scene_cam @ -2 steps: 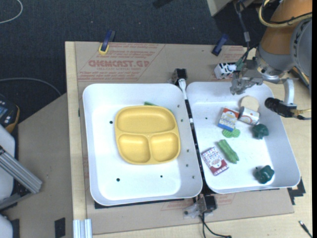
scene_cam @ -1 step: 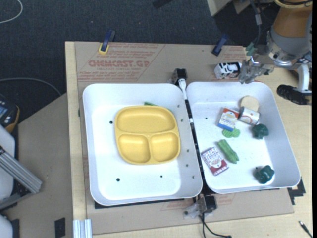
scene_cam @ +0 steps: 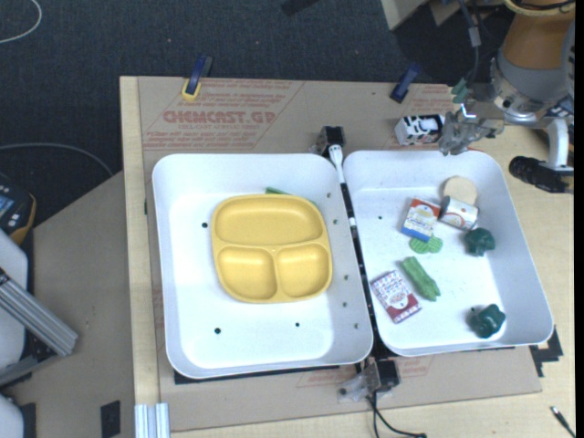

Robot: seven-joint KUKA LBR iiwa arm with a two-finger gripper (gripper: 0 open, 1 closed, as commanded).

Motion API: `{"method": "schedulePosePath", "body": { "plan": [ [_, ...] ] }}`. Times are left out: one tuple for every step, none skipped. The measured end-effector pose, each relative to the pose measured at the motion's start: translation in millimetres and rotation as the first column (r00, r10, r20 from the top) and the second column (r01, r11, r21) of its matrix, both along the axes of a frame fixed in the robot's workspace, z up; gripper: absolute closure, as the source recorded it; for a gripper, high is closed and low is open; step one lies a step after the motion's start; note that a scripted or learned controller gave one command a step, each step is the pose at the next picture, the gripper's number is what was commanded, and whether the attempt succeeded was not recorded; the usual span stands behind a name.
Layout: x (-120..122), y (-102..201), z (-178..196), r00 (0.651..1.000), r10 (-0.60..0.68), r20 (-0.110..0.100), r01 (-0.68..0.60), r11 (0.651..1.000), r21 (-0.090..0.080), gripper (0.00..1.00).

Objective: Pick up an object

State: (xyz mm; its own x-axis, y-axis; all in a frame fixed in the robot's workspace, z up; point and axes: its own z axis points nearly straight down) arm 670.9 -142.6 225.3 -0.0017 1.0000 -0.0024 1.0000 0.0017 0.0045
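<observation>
Nearest in the right bin (scene_cam: 525, 272) lay a dark green toy (scene_cam: 486, 319) and a red packet (scene_cam: 395, 296), then a green pod (scene_cam: 422, 277). Farther back sat a small carton (scene_cam: 420, 219), a second green toy (scene_cam: 478, 240) and a pale block (scene_cam: 459, 203). The left bin (scene_cam: 182, 272) held a yellow divided plate (scene_cam: 272, 246). The gripper (scene_cam: 459, 133) hung past the right bin's far rim, nothing visibly held; its opening couldn't be told. Judged: approach step; next, move nearer and descend over one item.

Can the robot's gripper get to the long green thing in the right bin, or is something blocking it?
Probably yes. The long green thing lies flat and uncovered in the right bin, with a red card beside it. The gripper hangs over the bin's far edge, nothing between.
</observation>
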Motion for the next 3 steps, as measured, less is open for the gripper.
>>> {"method": "schedulePosePath", "body": {
  "plan": [
    [-35.0,44.5,9.4,1.000,0.001,-0.008,-0.001,1.000,0.004,1.00],
    [-64.9,86.8,15.0,1.000,0.002,-0.009,-0.002,1.000,0.004,1.00],
    [-87.4,122.7,6.6,1.000,0.001,-0.010,-0.001,1.000,0.004,1.00]
  ]
}}
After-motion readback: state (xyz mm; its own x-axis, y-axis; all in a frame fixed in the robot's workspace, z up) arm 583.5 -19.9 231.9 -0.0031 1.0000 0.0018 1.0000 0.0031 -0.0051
